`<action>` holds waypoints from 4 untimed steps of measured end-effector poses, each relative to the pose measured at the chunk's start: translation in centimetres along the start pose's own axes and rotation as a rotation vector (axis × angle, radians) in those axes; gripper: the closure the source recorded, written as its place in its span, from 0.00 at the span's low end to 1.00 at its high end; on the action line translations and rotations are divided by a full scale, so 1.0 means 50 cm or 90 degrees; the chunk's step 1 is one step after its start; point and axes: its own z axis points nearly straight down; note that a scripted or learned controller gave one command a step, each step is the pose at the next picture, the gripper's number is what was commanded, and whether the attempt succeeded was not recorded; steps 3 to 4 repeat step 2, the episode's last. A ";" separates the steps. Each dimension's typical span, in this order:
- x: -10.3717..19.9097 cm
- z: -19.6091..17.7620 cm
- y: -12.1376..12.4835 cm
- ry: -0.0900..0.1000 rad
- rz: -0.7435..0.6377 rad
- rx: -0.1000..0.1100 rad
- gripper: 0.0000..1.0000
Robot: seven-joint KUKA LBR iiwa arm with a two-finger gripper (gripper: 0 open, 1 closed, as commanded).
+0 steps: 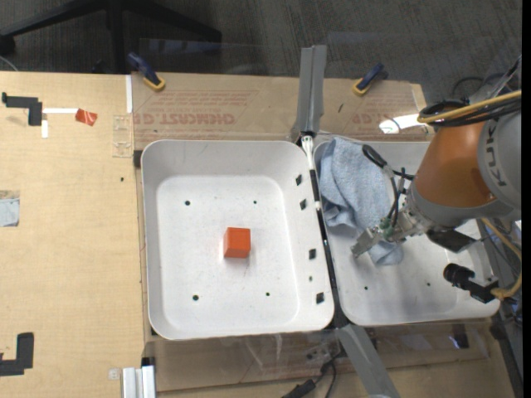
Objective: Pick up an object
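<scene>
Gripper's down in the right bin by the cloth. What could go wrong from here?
1. The gripper sits at the edge of the blue cloth; it may snag or drag a fold instead of lifting cleanly.
2. Limp cloth could slip out on the lift.
3. The orange block lies in the left bin, far from this try.

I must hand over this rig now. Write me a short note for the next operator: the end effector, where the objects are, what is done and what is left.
End effector: low in the right bin, at the lower edge of the blue-grey cloth. Whether it is open or shut cannot be seen, and nothing is clearly held.
Objects: the cloth lies crumpled in the right bin's upper left part, against the divider. An orange block sits alone near the middle of the left bin, untouched.
Done: the arm has reached the cloth.
Left: a confirmed grasp and lift of an object.
</scene>
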 end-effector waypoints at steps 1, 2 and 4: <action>-0.004 -0.018 -0.001 -0.001 0.004 0.000 1.00; 0.040 -0.201 0.105 -0.001 0.089 -0.001 1.00; 0.040 -0.201 0.105 -0.001 0.089 -0.001 1.00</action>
